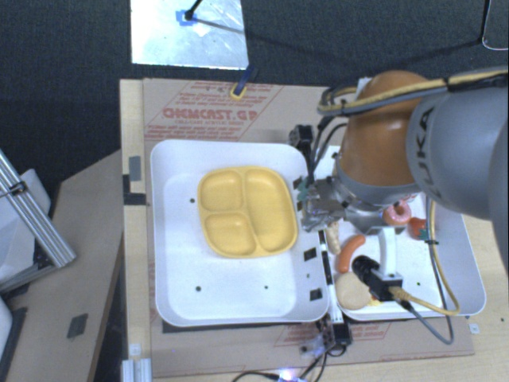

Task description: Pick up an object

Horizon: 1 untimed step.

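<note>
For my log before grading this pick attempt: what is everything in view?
left bin: one, white, on the cardboard
divided plate: one, yellow, inside the left bin
right bin: one, white, partly under the arm
ring: one, pink, in the right bin
sausage-shaped piece: one, orange-red, right bin, near its left wall
round flat piece: one, tan, right bin's near left corner
small piece: one, orange-red, right of the ring, too small to identify
cardboard sheet: one, brown with red print, under both bins
shiny square sheet: one, silvery, beyond the bench
arm: one, grey with an orange band, over the right bin
</note>
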Tool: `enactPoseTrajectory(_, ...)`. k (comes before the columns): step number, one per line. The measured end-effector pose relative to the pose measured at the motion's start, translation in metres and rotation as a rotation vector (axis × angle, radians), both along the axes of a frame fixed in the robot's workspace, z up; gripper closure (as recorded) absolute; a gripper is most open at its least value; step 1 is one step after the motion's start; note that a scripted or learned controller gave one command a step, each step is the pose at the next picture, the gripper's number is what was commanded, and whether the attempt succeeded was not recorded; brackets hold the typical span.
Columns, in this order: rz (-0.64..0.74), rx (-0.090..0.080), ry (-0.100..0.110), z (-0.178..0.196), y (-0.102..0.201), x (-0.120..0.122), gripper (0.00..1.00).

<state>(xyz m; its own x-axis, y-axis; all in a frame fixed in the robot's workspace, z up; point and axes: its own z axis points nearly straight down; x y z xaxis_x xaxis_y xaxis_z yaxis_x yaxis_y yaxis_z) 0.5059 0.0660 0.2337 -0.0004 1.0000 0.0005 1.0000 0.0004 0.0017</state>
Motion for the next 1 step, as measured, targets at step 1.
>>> enactPoseTrajectory(1, -0.001, 0.000, 0.004, -0.0188, 0.0060, -0.0030, 1.00)
